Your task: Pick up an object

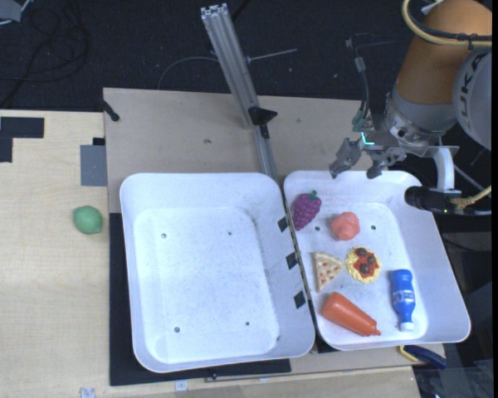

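The end effector point(358, 162) is held spread wide, gripping nothing, above the far rim of the right bin point(448, 305), beyond the grapes point(305, 210).

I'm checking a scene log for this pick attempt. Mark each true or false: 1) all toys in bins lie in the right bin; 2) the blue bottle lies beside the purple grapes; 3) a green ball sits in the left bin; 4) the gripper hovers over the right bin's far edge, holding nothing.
1) True: the right white bin holds them.
2) False: the blue plastic bottle is near the front, the purple toy grapes at the far left.
3) False: the green ball lies on the bench, outside the left white bin.
4) True: the gripper is open there.
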